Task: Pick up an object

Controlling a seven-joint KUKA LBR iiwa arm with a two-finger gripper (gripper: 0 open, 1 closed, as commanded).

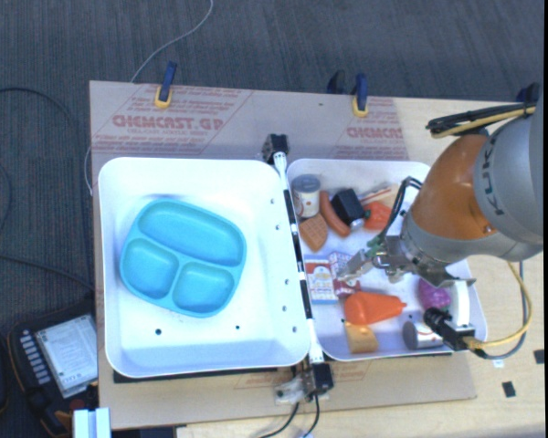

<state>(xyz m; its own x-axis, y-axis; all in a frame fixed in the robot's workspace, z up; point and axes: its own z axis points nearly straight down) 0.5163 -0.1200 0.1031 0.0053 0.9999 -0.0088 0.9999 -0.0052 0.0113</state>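
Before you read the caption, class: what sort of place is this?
Probably a robotics lab test bench, not a home: a robot arm reaches over two white bins, one holding small jumbled toys, on a board held by clamps.

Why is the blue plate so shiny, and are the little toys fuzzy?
In the camera view, soft glare whitens the blue divided plate and the left bin's rim; the small things under the gripper in the right bin look slightly blurred, with faint shadows.
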